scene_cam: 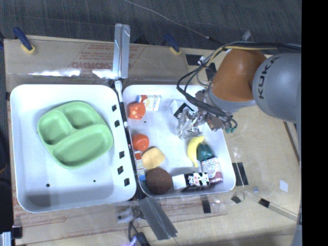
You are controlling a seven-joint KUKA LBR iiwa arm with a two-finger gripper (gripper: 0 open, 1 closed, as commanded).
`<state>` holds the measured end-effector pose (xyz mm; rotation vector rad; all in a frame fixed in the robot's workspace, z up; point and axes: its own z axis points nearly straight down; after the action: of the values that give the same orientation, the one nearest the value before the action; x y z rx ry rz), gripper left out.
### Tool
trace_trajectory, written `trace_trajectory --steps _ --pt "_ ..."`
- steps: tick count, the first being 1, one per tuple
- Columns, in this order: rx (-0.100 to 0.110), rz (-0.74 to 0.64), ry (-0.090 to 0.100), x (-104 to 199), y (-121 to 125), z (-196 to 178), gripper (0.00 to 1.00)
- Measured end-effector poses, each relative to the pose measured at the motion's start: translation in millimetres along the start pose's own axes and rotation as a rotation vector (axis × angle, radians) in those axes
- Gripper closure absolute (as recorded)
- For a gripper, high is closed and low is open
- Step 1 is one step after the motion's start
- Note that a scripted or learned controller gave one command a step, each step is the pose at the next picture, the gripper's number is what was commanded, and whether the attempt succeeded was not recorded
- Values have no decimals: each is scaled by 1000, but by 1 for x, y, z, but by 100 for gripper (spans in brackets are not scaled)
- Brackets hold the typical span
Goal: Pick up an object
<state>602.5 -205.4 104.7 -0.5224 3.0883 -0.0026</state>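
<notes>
We see the gripper (190,123) low inside the right bin (169,142), just above a yellow banana (194,148) lying beside a teal object (206,151); whether its jaws are open or closed, we cannot tell. A green divided plate (76,132) sits in the left bin (31,188).

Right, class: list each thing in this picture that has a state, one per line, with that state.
green divided plate: upright in left bin, nothing on it
gripper: low inside right bin, above the banana
banana: lying flat
brown ball: resting against bin's near wall
</notes>
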Motion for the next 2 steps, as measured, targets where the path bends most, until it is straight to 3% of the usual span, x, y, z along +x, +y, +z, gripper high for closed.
trace_trajectory --steps 1,2 --pt "0 0 1 0 0 0 0" --pt "-4 -27 8 68 20 12 0"
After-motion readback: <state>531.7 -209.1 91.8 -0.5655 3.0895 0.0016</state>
